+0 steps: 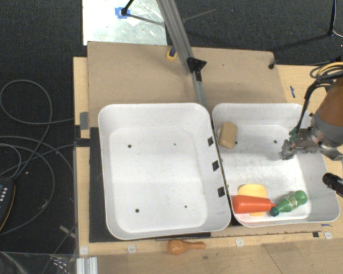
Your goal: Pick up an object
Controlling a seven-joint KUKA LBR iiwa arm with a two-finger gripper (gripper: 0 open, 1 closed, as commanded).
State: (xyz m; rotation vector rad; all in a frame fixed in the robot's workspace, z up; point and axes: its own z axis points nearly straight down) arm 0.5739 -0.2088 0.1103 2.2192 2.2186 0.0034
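In the right bin (331, 210), near edge, the green toy bottle (289, 202) looks light, rigid and slick, best pinched across its body beside the orange carrot (250, 204), while the gripper (287, 151) hovers farther back, grip unreadable

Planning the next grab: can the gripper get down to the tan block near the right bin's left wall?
Probably yes. The tan rounded block lies alone on the right white bin floor, nothing on top. The gripper hangs over the same bin, with bare floor between them.
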